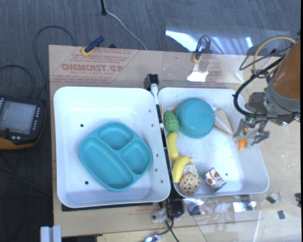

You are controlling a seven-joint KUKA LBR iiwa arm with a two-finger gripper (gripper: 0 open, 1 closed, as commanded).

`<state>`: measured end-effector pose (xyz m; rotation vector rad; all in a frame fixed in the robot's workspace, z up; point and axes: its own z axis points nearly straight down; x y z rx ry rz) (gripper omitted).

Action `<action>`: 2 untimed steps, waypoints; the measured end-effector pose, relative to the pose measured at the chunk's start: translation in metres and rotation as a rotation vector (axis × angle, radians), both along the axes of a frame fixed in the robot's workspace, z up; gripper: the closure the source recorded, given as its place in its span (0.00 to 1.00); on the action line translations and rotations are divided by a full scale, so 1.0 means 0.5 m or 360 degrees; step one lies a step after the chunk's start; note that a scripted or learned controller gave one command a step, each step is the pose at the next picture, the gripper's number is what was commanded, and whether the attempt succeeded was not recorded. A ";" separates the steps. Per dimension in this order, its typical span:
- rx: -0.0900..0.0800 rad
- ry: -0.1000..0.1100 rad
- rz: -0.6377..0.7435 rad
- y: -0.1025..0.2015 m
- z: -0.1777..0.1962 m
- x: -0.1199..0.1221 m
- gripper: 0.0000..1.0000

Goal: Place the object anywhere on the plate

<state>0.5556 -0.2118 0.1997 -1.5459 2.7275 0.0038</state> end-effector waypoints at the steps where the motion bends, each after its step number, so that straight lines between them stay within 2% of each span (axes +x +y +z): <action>1: -0.0004 0.0002 -0.0551 0.084 0.062 -0.088 1.00; 2: -0.0003 0.0002 -0.0516 0.170 0.096 -0.123 1.00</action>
